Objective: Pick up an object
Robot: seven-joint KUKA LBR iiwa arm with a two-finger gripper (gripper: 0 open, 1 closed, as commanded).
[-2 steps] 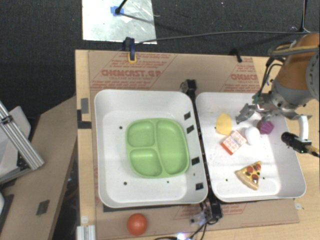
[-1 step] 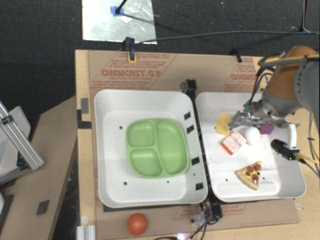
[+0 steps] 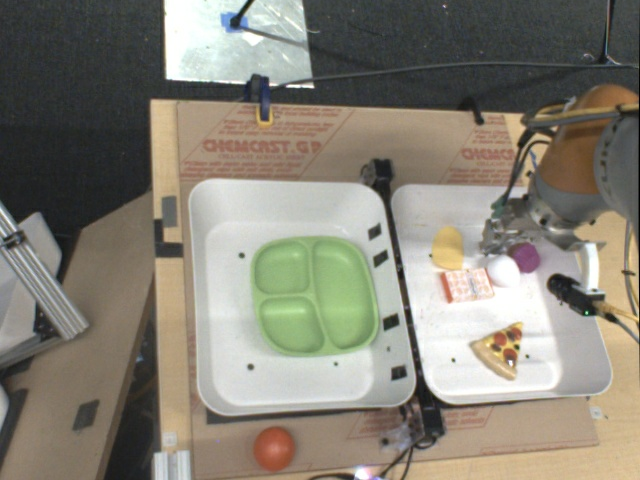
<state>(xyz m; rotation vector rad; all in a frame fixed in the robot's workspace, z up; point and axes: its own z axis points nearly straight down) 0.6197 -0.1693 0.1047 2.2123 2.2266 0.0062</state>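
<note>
purple ball sits beside the lowered pincer in the right bin.

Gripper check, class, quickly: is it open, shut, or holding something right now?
Gripper: cannot be told; it sits low in the right bin, beside the white ball and purple ball.

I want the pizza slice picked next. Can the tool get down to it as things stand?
Probably yes. The pizza slice lies flat and apart from the other toys in the right bin, open from above. The tool hangs near the white ball.
</note>
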